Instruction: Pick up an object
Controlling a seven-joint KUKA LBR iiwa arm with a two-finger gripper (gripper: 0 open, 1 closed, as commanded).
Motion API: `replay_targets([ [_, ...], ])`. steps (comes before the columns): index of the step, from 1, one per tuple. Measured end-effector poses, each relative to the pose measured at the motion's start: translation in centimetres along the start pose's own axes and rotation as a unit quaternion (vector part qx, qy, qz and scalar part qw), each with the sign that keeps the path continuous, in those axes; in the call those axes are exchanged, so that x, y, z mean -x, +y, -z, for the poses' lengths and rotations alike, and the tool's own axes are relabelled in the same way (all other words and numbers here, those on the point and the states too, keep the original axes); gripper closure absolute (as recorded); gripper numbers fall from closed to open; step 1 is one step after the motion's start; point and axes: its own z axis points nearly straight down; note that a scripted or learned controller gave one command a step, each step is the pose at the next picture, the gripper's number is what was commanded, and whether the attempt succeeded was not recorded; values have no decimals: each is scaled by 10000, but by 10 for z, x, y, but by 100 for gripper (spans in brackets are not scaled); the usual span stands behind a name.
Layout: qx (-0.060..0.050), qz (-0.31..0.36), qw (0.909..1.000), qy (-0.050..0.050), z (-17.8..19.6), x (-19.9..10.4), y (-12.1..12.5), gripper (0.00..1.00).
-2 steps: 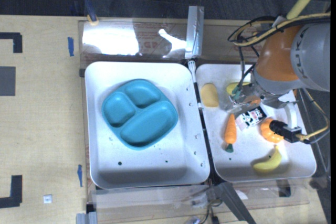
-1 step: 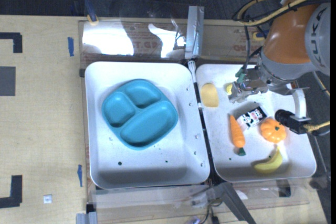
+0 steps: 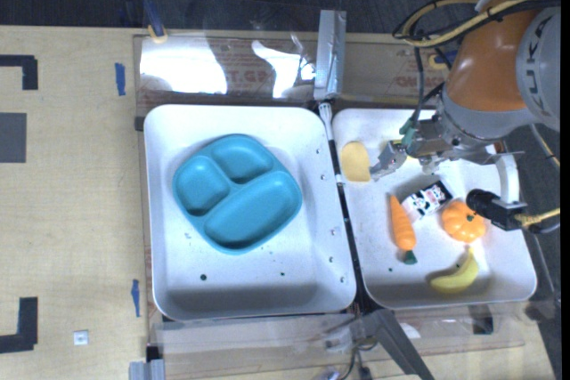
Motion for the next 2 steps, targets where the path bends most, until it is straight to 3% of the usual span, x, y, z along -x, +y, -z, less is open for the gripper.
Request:
replay_targets([
  [1, 158, 418, 9990, -54, -87, 36, -48, 0],
  [2, 301, 774, 9965, -132, -92, 35, -57, 0],
])
